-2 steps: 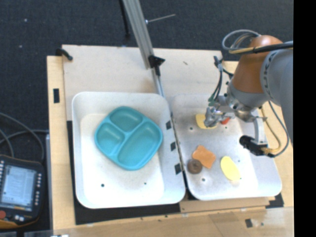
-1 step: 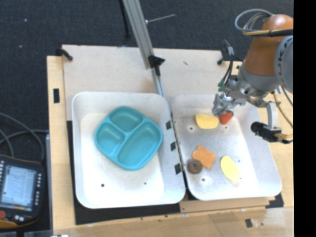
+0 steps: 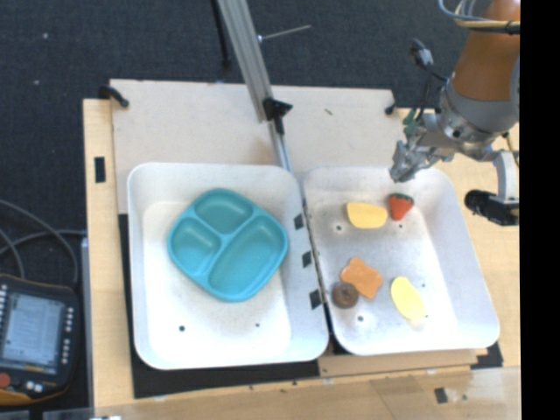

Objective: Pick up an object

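The right bin point(image 3: 455, 234) holds a red strawberry-like piece point(image 3: 401, 206), a yellow-orange lump point(image 3: 366, 215), an orange slab point(image 3: 362, 277), a small brown disc point(image 3: 345, 296) and a yellow oval piece point(image 3: 407, 298). My gripper point(image 3: 403, 170) hangs over the bin's far edge, just above and behind the red piece. Nothing shows between its tips.
The left bin point(image 3: 157, 322) carries a teal divided plate point(image 3: 229, 243). A slanted metal rail point(image 3: 249, 59) runs from the top to the gap between the bins. A pendant screen point(image 3: 33, 335) sits at the lower left, off the bench.
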Available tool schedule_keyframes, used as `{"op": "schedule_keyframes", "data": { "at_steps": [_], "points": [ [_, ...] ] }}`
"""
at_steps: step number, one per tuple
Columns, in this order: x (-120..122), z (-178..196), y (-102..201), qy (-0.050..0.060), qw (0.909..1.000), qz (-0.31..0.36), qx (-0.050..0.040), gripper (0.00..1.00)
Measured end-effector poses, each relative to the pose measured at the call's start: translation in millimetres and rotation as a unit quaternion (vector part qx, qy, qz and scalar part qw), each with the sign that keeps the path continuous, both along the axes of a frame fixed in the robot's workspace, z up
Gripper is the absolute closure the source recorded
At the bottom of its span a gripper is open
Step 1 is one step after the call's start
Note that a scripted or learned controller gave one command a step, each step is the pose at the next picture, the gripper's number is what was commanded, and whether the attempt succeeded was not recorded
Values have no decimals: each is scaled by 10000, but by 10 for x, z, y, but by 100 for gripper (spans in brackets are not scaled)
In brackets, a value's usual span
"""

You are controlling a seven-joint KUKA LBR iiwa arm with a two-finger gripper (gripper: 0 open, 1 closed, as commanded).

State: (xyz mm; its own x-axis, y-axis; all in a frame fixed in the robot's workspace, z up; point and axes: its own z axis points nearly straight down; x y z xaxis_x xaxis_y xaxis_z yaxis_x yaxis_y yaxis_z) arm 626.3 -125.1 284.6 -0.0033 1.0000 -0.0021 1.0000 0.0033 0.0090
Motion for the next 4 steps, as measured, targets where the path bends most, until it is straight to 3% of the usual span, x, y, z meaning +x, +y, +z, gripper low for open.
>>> {"op": "schedule_keyframes", "data": {
  "at_steps": [2,3,4],
  "points": [
    [194,-17,872,31,10000,7,2,100],
    [175,-86,1348,47,10000,12,11,100],
    [354,-266,1855,43,10000,14,10,100]
  ]
}}
